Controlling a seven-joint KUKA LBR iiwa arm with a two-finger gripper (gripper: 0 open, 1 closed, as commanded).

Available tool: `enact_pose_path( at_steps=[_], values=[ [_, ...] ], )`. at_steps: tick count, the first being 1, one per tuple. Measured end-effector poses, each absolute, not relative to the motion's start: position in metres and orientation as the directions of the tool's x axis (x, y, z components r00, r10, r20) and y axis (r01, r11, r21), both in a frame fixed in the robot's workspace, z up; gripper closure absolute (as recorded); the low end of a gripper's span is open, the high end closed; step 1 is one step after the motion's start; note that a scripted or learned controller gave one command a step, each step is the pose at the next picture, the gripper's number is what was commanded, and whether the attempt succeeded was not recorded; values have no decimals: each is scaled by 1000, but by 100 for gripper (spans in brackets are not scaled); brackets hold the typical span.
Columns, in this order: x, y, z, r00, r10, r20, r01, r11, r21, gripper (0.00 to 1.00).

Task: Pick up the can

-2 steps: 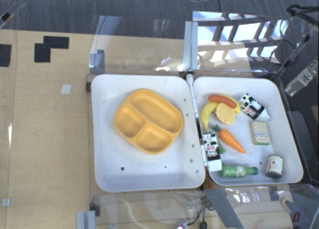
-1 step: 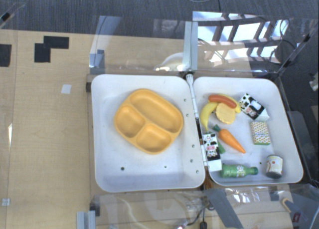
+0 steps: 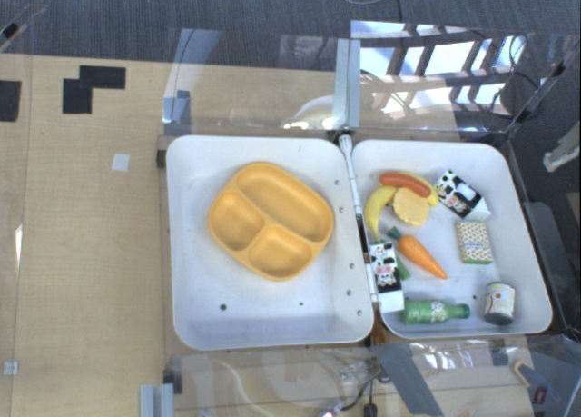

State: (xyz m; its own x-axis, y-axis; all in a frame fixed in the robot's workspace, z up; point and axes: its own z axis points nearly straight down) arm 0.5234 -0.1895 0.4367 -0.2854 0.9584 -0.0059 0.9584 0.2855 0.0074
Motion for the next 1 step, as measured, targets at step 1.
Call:
enact_pose_path(
  at_steps=[1],
  values=[
    [548, -205, 430, -419, 908, -7, 908, 419, 7, 0]
  ],
)
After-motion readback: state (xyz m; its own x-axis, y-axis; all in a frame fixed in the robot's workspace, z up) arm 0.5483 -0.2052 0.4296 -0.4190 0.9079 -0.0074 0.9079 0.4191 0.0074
